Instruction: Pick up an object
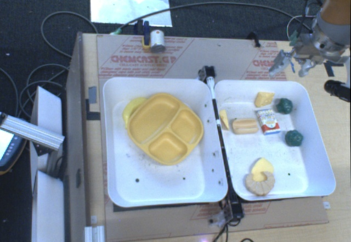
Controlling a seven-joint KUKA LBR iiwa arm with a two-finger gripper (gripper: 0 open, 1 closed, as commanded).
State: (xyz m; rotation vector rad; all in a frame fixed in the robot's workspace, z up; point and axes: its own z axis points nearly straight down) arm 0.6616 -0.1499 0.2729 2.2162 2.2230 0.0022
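Green toy (284,106) in right bin (315,125), below the tool (290,63).

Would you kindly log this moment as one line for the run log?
grey two-finger gripper: above right white bin's far rim, holding nothing | yellow divided plastic tray: left white bin | pick: not started
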